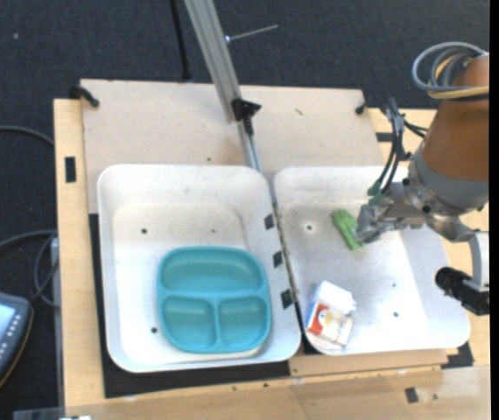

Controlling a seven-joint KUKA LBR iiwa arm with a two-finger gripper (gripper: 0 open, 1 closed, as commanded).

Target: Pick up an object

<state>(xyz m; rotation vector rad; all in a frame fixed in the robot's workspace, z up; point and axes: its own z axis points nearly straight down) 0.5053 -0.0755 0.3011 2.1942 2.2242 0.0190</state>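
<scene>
A small green oblong object [346, 229] lies in the right bin [425, 322], near its middle. My gripper [370, 223] hangs low right beside it, touching or nearly touching its right side, with the arm reaching in from the right. A white packet with red and orange print [330, 317] rests on a round white lid at the right bin's front left corner, well apart from the gripper.
A teal divided plate [215, 298] fills the front of the left bin [127, 199]. A slanted metal post [219, 55] rises behind the bins. The ridge between the two bins [280, 243] runs just left of the green object.
</scene>
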